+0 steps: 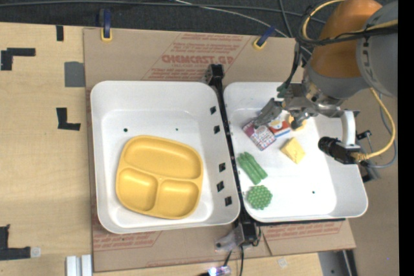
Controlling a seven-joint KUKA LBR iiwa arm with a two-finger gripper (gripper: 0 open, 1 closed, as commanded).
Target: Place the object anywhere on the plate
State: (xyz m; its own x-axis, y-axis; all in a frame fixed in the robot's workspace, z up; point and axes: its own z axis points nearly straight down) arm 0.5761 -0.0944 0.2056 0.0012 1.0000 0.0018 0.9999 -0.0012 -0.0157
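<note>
- Nearest the camera, at the near edge of the right bin, a round green bumpy object, perhaps a toy vegetable, lies close to the divider between the bins.
- Just beyond it lies a long green ridged piece, angled, also near the divider.
- The left bin holds one thing: a yellow plate with three compartments, one large at the far side and two smaller at the near side. Nothing rests on the plate.
- Toward the middle of the right bin sits a small yellow block, apart from the green pieces.
- Beyond that, a small printed packet in purple, white and red lies toward the bin's far edge, with a red and blue bit just beside it.
- The gripper hangs over this packet, reaching in from the right under the grey arm with its orange band. Whether its jaws are apart or closed, or grasping anything, cannot be told at this angle.
- Judged from the layout, the task is at the picking stage: the packet under the gripper looks like the chosen object, and it is in the right bin, well apart from the plate.
- The next move would call for a secure grasp, a lift clear of the divider, and a carry leftward to set the object down on the plate.
</note>
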